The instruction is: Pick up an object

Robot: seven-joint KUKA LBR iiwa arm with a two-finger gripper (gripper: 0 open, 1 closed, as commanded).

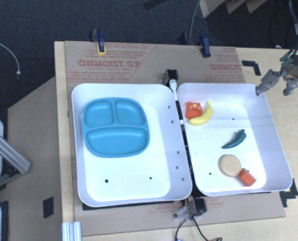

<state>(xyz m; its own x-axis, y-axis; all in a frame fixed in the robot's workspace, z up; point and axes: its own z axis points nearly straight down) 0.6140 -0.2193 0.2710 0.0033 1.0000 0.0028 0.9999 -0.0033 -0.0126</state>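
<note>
The right bin holds a yellow banana leaning against a red toy near its back left corner. A dark green pepper lies mid-bin. Toward the front, a beige round piece touches a small orange-red block. My gripper hangs over the bin's back right corner, well away from all of them. It is open, its two fingers spread with nothing between them.
The left bin carries a blue divided plate in its back half. A black hinge strip runs between the bins. Blue clamps pin the cardboard sheet at the bench's far edge.
</note>
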